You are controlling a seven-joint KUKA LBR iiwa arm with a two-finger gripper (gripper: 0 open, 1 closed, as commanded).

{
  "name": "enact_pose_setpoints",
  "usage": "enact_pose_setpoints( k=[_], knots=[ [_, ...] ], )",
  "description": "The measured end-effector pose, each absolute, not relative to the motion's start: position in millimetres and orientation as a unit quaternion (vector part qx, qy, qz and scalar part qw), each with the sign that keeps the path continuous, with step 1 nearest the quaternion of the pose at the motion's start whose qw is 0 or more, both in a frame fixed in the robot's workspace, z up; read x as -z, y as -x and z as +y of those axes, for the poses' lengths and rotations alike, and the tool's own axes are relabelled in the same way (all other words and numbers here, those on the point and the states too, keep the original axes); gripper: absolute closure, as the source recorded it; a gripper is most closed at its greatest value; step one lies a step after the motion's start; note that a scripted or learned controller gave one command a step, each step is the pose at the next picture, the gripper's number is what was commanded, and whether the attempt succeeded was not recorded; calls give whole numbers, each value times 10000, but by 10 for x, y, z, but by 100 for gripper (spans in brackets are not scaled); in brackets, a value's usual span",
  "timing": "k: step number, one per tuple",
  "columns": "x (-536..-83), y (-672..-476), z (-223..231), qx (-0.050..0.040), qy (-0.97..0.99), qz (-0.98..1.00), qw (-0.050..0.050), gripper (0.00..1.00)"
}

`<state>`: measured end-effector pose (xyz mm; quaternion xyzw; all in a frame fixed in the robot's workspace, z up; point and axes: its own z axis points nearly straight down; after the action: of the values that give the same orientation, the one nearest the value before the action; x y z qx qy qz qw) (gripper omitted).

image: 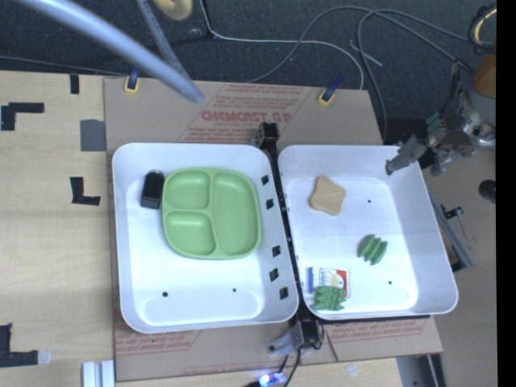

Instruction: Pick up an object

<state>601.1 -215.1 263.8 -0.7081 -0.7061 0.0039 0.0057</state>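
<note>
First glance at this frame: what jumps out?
The bright green divided plate fills the middle of the left bin, a small black block at its left edge. In the right bin: a tan bread-like piece, a green pod-like item, a small packet. The gripper hangs over that bin's upper right corner.
</note>
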Motion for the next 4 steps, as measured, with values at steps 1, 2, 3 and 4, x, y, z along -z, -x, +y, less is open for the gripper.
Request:
enact_pose_setpoints(
  k=[1, 2, 3, 4],
  knots=[
    [-2719, -6033, -2142, -5, 7067, -7075, 4, 0],
    [-2283, -6034, -2114, -19, 7066, -7076, 17, 0],
    [-1635, -6019, -2107, -22, 7065, -7077, 24, 0],
    [-1112, -5983, -2198, -16, 7067, -7075, 9, 0]
  ],
)
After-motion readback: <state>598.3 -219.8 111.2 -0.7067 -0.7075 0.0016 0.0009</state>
